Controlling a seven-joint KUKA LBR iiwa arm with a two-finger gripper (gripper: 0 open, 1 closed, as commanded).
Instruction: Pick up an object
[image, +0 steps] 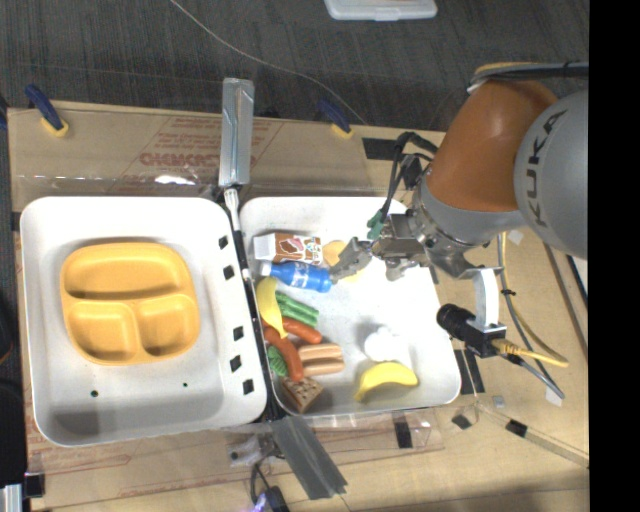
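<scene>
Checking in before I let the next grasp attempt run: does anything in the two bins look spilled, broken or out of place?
Nothing stands out. The yellow tray lies flat in the left bin. The toy food is heaped against the right bin's left wall, a banana apart near the front. The gripper hovers by the blue bottle.

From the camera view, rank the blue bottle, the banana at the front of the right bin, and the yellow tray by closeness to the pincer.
1. Blue bottle, just left of the pincer.
2. Banana, right bin's front.
3. Yellow tray, left bin.
</scene>
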